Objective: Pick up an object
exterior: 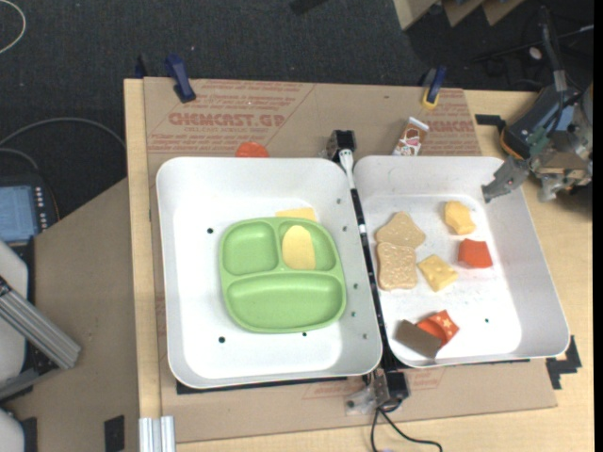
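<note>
The right bin (528, 281) holds several small food pieces: two tan bread-like slices (397, 249), a yellow chunk (459, 217), a yellow cube (437, 272), an orange-red block (474, 253), and a brown piece with a red piece on it (426, 333). My gripper (499, 185) hangs at the bin's upper right corner, above its rim and to the right of the yellow chunk. It touches none of the pieces.
The left bin (188, 337) bears a green divided plate (282, 276) with a yellow piece (299, 247) in one compartment and another yellow piece (296, 215) behind it. A small carton (411, 137) lies beyond the right bin. Blue clamps (179, 76) grip the board's far edge.
</note>
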{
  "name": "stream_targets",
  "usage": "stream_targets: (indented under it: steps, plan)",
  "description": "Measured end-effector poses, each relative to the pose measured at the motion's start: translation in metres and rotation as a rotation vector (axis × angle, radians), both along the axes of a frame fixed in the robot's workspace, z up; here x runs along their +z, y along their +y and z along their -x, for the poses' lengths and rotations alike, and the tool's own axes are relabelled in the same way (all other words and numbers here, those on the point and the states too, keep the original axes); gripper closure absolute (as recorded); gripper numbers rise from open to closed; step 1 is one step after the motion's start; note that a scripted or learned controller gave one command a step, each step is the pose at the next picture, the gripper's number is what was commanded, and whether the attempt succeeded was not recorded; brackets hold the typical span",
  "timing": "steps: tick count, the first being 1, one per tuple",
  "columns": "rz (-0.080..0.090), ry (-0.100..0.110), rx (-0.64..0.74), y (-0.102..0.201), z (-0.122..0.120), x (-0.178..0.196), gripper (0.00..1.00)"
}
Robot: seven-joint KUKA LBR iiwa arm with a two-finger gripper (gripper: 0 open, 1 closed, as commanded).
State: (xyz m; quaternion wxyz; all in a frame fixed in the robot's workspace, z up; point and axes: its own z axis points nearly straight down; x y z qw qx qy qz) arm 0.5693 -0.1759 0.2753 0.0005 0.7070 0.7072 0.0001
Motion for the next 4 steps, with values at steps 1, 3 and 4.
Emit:
stream_targets:
  steps: [1,3,4]
  plan:
    - [-0.002,0.007,0.002,-0.013,-0.051,-0.133,0.0]
    - [0.001,-0.002,-0.001,-0.013,-0.011,-0.18,1.0]
    - [-0.002,-0.004,0.008,0.074,-0.048,-0.19,1.0]
